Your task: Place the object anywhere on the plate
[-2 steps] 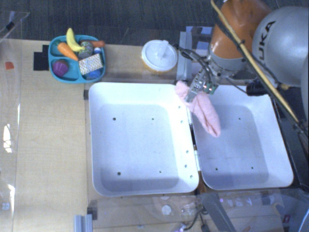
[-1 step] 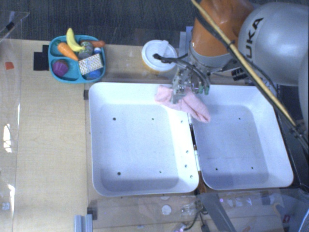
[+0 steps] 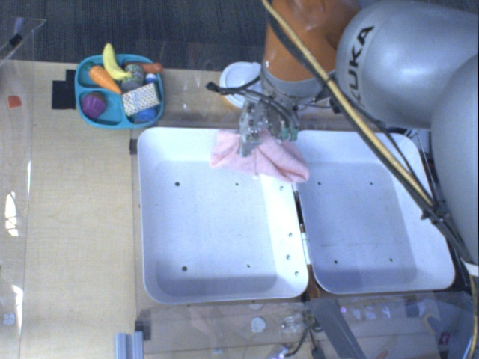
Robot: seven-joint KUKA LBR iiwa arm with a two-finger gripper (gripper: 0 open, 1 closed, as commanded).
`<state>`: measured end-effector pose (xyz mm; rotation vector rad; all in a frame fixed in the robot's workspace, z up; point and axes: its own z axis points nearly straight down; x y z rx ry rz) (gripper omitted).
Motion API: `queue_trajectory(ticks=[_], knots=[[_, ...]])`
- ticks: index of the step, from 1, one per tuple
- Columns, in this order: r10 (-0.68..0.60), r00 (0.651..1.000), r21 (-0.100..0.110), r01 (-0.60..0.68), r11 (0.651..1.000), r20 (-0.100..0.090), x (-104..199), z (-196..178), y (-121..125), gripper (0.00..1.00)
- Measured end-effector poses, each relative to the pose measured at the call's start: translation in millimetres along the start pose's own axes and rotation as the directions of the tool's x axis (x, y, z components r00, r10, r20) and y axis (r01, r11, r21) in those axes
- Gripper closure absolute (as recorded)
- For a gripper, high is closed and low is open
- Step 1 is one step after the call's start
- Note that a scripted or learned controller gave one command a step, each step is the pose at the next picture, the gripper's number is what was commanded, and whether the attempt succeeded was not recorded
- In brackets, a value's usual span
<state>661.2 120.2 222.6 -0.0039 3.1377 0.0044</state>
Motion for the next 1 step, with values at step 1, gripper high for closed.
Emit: queue_trajectory(ticks=[1], knots=[[0.0,1.0,0.0,0.0,1.0,0.001,-0.2,-0.4,-0.2,0.0]])
